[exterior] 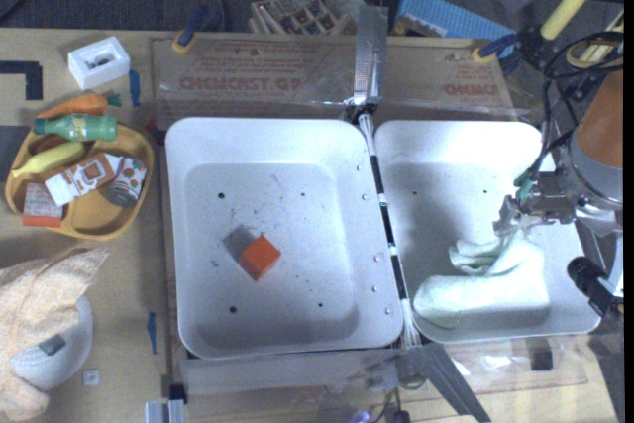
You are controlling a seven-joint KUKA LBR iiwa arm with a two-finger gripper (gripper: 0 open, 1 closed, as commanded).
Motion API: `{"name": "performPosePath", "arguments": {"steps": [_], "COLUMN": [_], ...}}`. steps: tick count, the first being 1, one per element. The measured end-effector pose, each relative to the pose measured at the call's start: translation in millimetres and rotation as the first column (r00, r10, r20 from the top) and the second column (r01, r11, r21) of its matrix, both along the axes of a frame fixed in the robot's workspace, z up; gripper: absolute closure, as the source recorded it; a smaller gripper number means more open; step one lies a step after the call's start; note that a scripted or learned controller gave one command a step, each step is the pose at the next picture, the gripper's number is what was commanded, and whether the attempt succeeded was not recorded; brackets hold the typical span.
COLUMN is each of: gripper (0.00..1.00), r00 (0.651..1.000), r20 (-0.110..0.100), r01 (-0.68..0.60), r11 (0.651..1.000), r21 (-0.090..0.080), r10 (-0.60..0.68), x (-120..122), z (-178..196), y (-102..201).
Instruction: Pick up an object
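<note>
The two bins sit side by side on the counter (pixel 99 45), the left bin (pixel 198 154) holding an orange block (pixel 262 258). In the right bin (pixel 446 144) lies a pale soft object (pixel 485 287) — it looks like a limp cloth or glove — and the gripper (pixel 510 218) is right at its upper end. Whether anything is pinched I cannot tell from here. My advice: close on a bunched fold — not a loose edge — and lift straight and slowly.
</note>
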State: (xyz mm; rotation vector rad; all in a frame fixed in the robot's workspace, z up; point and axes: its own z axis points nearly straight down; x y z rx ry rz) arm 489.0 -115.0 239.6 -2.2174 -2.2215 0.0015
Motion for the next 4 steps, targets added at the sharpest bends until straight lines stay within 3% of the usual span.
{"name": "performPosePath", "arguments": {"steps": [1,2,3,4], "gripper": [0.0,0.0,0.0,0.0], "r00": [0.986,1.0,0.989,0.985], "r20": [0.002,0.005,0.011,0.009], "r01": [0.167,0.025,-0.151,-0.172], "r11": [0.986,1.0,0.989,0.985], "r21": [-0.001,-0.002,-0.005,-0.004], "r10": [-0.167,-0.025,0.151,0.172], "x": [54,69,97,179], "z": [-137,-146,-151,-152], "y": [4,2,4,10]}}
